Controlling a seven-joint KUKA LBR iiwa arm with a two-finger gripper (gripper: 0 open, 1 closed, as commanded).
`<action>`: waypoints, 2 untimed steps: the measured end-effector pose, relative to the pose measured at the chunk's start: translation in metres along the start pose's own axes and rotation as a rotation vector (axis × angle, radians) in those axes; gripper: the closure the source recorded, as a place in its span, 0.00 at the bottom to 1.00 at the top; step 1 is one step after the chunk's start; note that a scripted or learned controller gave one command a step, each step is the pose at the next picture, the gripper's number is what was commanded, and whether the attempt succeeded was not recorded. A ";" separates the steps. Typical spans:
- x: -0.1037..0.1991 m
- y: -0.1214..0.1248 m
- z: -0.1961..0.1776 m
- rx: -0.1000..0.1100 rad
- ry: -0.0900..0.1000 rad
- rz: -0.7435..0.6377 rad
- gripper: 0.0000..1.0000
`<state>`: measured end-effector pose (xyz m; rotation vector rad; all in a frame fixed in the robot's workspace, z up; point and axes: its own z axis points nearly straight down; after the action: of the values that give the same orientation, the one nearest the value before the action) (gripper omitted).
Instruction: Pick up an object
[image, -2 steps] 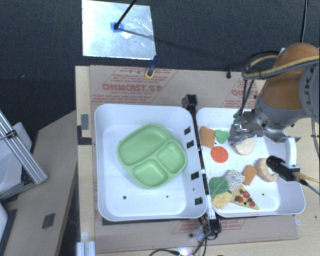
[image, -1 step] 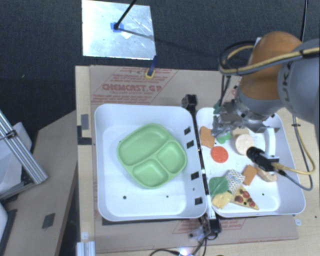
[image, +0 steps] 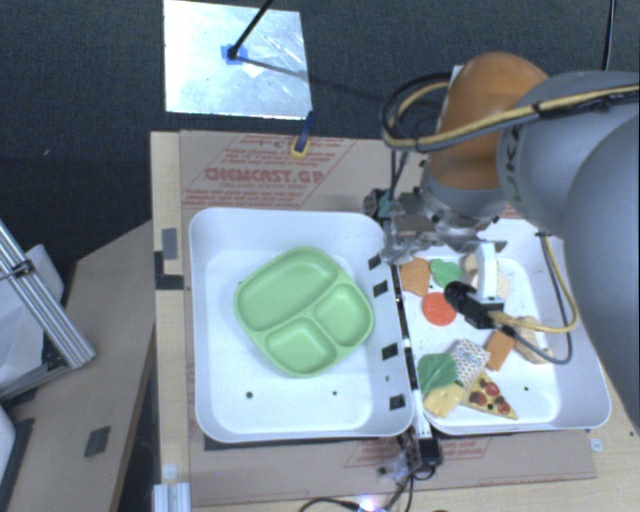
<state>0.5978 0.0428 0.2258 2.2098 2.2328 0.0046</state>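
Just beside the end effector (image: 408, 245), in the far left corner of the right bin (image: 572, 392), lies a flat orange piece (image: 415, 275), with a green piece (image: 446, 268) touching its right side and a red disc (image: 438, 309) just in front. Whether the end effector is spread or pressed together I cannot tell; the wrist hides its tip. It hangs over the strip where the two bins meet.

Nearer the camera in the same bin, the pizza slice (image: 492, 398) lies flat, its long axis slanting from upper left to lower right, tip pointing toward the bin's near right corner. A yellow wedge (image: 446, 400) touches its left side, a dark green leaf (image: 434, 371) lies just behind the wedge, and a checkered piece (image: 467, 356) sits between leaf and slice. An orange-brown block (image: 500, 349) lies to the right, its long axis tilted from lower left to upper right.

The left bin (image: 215, 405) holds a light green plate (image: 300, 310) with three compartments, one large on the far side and two smaller toward the camera, its long axis slanting slightly from upper left to lower right. Both bins rest on a printed cardboard sheet (image: 260, 172) on the tabletop (image: 100, 330).
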 end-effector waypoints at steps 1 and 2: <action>0.062 0.015 -0.003 -0.001 0.000 0.000 1.00; 0.071 0.021 -0.004 0.000 -0.001 0.003 1.00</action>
<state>0.6179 0.1137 0.2304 2.2129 2.2284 0.0038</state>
